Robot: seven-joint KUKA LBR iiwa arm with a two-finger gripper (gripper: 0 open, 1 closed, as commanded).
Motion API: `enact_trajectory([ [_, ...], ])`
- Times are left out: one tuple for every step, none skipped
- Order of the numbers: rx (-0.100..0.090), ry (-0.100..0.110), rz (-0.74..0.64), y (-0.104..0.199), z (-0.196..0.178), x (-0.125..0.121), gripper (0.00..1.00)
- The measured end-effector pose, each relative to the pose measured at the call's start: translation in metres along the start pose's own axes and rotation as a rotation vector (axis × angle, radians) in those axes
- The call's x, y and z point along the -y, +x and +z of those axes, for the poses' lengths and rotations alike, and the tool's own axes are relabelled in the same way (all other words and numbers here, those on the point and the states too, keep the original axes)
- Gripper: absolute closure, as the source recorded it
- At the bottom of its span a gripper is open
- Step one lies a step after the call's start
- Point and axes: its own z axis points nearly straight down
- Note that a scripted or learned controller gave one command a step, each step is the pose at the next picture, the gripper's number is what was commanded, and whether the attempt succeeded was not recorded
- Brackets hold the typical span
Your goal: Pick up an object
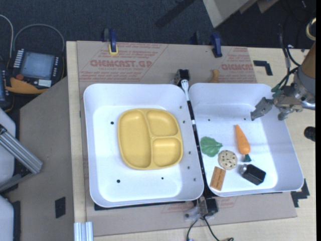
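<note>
The right bin (281, 149) holds an orange carrot (243, 139), a green leaf-shaped piece (210, 145), a round speckled cookie (227, 159), a brown wafer (217, 177) and a small black object (252, 174). My gripper (268, 113) hangs over the upper right part of this bin, above and to the right of the carrot. Its fingers are spread open with nothing between them. The arm comes in from the right edge.
In the left bin (100, 174) lies a yellow divided plate (149, 137). A black divider strip (192, 129) runs between the two bins. Cardboard (150, 56) covers the bench, held by blue clamps (112, 40) at the back.
</note>
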Motion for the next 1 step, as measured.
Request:
enact_trajectory([
  [0.003, -0.015, -0.004, 0.0008, -0.0086, -0.0032, 0.00],
])
